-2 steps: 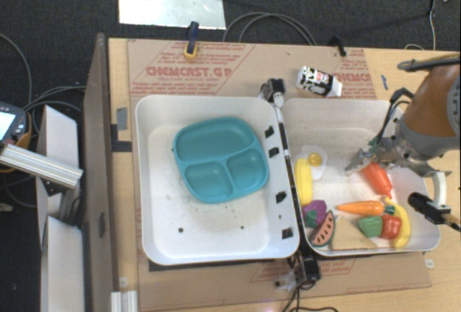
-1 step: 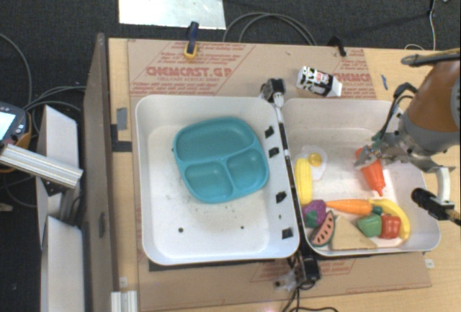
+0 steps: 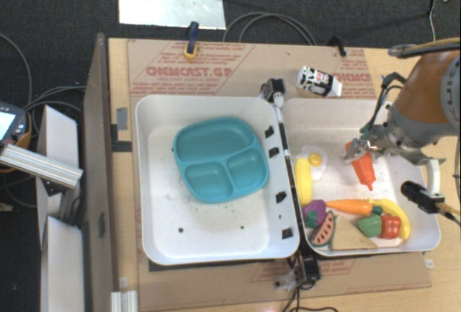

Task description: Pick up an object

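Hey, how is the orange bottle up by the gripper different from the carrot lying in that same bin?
The orange bottle sits right at the gripper, pointing up and down the view; the carrot lies crosswise, lower in the bin, apart from the gripper. The bottle looks redder and stubbier, while the carrot is paler orange with a green end. Both are slim, tapered toys in the right bin.

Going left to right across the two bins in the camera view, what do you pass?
Teal divided plate → corn cob → fried egg → watermelon slice → carrot → orange bottle at the gripper → red and green pepper.
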Controlling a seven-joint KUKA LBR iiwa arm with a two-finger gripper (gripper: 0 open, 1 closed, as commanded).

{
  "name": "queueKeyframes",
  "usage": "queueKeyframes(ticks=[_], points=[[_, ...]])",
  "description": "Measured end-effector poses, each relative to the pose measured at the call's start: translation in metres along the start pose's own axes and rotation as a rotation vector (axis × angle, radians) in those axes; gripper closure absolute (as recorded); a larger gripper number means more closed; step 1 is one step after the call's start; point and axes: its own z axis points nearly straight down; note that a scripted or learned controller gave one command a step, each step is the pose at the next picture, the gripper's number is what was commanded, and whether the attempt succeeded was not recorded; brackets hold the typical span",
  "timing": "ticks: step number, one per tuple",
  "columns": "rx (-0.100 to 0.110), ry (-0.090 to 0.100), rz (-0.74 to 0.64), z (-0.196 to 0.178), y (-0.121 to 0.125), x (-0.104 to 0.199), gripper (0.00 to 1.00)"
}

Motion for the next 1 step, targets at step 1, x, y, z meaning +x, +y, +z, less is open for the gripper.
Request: queueKeyframes(ticks=[1], points=[[-0.006,0.003,-0.007,-0.0682,0.0225,0.0967,1.0]])
